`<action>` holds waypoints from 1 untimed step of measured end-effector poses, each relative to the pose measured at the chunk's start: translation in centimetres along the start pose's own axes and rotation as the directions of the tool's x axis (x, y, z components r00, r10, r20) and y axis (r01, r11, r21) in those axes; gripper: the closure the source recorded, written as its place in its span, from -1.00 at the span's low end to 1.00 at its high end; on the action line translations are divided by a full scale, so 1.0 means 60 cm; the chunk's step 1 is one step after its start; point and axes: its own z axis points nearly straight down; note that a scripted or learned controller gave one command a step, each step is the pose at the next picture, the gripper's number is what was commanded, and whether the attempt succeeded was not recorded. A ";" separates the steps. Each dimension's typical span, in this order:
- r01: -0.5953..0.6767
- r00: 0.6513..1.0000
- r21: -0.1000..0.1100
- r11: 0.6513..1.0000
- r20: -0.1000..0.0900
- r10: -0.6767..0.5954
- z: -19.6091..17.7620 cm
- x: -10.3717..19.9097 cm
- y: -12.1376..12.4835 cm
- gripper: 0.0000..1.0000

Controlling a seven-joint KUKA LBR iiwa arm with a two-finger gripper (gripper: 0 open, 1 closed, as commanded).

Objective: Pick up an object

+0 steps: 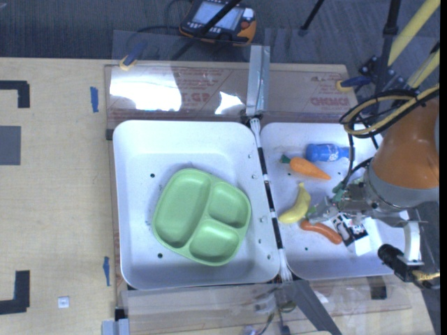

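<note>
Right bin [307, 260] holds the candidates: a yellow banana [297, 207], an orange carrot [308, 167], a blue object [325, 152] just beyond the carrot, and a red-orange chili-like piece [324, 232] low in the bin. Left bin [133, 187] carries only a green divided plate [201, 216].

The arm comes in from 3 o'clock; the gripper [343, 211] hangs low over the right bin, its working end crowded by cables and a black-and-white block. Whether it is parted or closed I cannot tell from this angle, and nothing is visibly caught in it.

Key relation: the red-orange piece lies nearest, just beside the gripper at about 7 o'clock, its long axis running roughly 10-to-4. The banana sits farther out at 9 o'clock, long axis near 1-to-7, curved. The carrot is at about 11 o'clock, well apart, axis roughly 10-to-4.

Judgement: the red-orange piece looks the likeliest target; a grasp should close across its long axis, not along it.
</note>
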 end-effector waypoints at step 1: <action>-0.084 0.996 -0.008 0.996 0.003 0.084 0.121 -0.115 0.037 -1.00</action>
